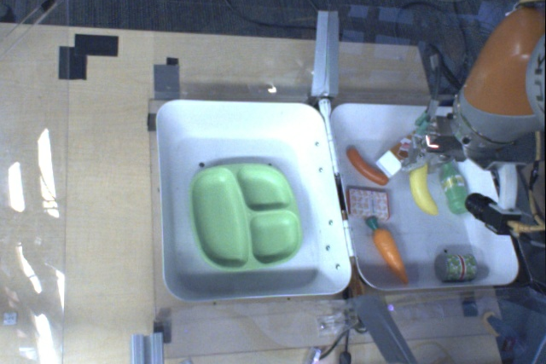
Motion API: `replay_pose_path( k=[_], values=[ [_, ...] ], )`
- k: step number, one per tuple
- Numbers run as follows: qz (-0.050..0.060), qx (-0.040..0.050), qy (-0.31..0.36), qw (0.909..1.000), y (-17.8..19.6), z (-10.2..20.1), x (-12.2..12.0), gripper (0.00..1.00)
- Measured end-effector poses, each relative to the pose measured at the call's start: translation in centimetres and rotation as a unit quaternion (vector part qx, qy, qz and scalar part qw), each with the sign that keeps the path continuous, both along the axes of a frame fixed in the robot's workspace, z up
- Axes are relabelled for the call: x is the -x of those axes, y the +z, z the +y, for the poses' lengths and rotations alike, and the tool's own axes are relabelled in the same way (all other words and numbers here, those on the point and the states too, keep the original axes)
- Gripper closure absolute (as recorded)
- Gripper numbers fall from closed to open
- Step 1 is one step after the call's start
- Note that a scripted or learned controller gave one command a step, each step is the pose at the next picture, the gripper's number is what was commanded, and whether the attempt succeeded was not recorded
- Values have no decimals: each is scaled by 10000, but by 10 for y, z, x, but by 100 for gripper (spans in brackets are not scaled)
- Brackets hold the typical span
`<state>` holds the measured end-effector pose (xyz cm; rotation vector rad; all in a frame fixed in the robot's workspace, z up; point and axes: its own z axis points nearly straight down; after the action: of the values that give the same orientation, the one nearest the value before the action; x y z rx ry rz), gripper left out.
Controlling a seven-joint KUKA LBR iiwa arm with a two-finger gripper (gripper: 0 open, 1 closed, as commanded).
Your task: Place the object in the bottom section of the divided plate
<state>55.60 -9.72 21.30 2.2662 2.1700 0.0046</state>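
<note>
I reach in from the right side of the bench, my grey arm with its orange band hanging over the far right edge of the right bin (505, 264), wrist bent down toward that bin's upper part. My gripper (424, 142) sits low over the bin, just above the banana (421, 189) and beside the small white block (390, 163); the metal and glare around my fingertips blur together, so I cannot tell whether my fingers stand apart or pressed together, and nothing shows plainly between them. Two white bins lie side by side. The left bin (183, 268) holds one green divided plate (246, 214), with one long section on its left and two smaller sections stacked on its right, all three bare. The right bin carries the loose things, and I count one of each: one yellow banana lying nearly upright in the view, one green bottle (453, 188) just right of it, one orange-red sausage (367, 167) tilted near the bin's left wall, the white block touching or almost touching the sausage's right end, one small patterned square card (368, 202) below the sausage, one carrot (388, 245) with a green top slanting below the card, and one short can (458, 266), perhaps green with a label, near the lower right corner.
</note>
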Motion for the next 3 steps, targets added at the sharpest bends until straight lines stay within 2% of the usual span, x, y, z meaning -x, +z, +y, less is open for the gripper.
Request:
replay_pose_path(
  k=[1, 2, 3],
  values=[
    [7, -9, -472, 9989, 9, 82, 21, 100],
    [-6, -2, 581, 9983, 127, 145, 37, 100],
    [8, -5, 1087, 9941, 109, 240, 38, 100]
  ],
)
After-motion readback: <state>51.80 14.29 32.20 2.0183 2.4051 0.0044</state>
